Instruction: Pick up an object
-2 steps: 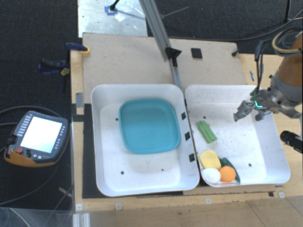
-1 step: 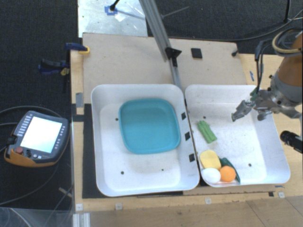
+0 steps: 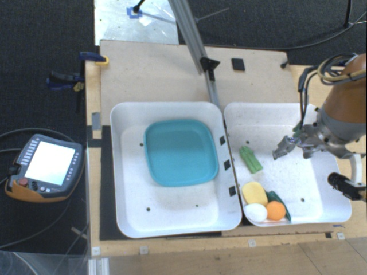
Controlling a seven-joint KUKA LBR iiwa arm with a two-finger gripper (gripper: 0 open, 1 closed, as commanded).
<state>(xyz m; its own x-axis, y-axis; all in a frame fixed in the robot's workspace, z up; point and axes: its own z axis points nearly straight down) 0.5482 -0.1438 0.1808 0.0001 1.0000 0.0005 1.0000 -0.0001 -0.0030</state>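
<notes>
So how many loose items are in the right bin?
5: a green piece near the divider, and at the front corner a yellow one, a white egg, an orange ball and a dark green piece, mostly hidden.

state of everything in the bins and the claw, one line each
teal plate: lying flat in the left bin, nothing on it
green piece: lying loose on the right bin floor, untouched
yellow piece: resting in the right bin's near left corner
white egg: resting against the yellow piece
orange ball: resting beside the white egg
claw: over the right bin, right of the green piece, holding nothing
</notes>
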